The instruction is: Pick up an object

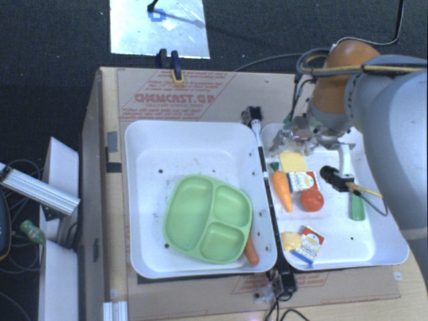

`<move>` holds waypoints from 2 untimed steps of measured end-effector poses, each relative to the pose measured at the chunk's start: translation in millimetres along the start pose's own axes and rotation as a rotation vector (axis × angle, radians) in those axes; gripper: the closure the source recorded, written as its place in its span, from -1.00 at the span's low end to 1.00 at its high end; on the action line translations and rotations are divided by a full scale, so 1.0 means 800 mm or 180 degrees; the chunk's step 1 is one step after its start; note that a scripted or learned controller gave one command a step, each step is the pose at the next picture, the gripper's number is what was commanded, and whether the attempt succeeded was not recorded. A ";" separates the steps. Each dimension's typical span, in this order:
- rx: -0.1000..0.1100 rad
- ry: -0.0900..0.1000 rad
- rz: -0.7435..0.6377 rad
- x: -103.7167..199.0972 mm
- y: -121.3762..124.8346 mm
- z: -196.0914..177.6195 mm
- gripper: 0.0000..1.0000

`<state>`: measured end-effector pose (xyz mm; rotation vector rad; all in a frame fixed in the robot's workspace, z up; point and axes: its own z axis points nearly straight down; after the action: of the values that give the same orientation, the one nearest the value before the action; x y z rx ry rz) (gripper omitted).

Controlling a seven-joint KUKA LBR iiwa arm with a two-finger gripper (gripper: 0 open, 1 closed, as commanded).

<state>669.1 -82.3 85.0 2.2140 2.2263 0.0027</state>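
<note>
My gripper (291, 139) hangs over the far left part of the right bin (381, 246), just beyond a yellow cheese slice (292, 161). Near the cheese lie a small printed carton (303, 180), an orange carrot (282, 191) along the bin's left wall, and a red tomato (311, 200). A green stick-shaped item (357, 207) lies further right. Toward the front sit a yellow chunk (289, 240) and a second printed carton (310, 243). Nothing shows between the fingers.
The left bin (154, 152) holds a green divided plate (208, 219), with an orange-brown sausage (251, 253) by its front right corner. A black clamp (253, 116) sits where the two bins meet at the back. The arm's grey body covers the right bin's far right side.
</note>
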 end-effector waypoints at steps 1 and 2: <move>-0.0004 -0.0004 0.0009 -0.064 0.000 -0.001 -1.00; 0.0001 0.0000 0.0002 -0.004 -0.006 0.000 -1.00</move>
<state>664.1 -85.3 84.9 2.2148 2.2256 0.0025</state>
